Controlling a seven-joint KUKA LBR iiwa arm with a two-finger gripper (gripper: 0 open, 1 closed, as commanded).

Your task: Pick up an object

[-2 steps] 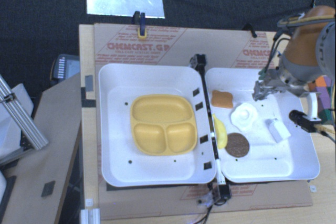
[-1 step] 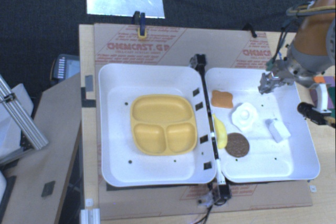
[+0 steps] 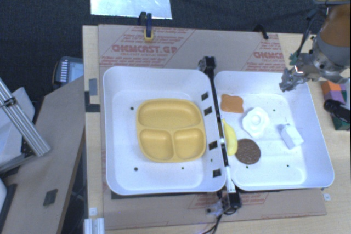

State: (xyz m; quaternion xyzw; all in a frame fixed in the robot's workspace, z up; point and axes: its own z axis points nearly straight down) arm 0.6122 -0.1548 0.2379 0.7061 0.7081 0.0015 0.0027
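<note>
In the right bin (image 3: 315, 134), an orange toast slice (image 3: 232, 103), fried egg (image 3: 255, 121), brown patty (image 3: 248, 151), banana (image 3: 230, 138) and white block (image 3: 289, 135) are lying flat.

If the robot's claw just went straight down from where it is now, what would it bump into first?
Probably the bare floor of the right bin, near its top right corner. The gripper hangs there, apart from the toy foods, though height is hard to judge from this slanted view.

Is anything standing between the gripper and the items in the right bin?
Nothing visible does. The gripper hangs over the right bin at its far right corner, with bare floor between it and the fried egg.
</note>
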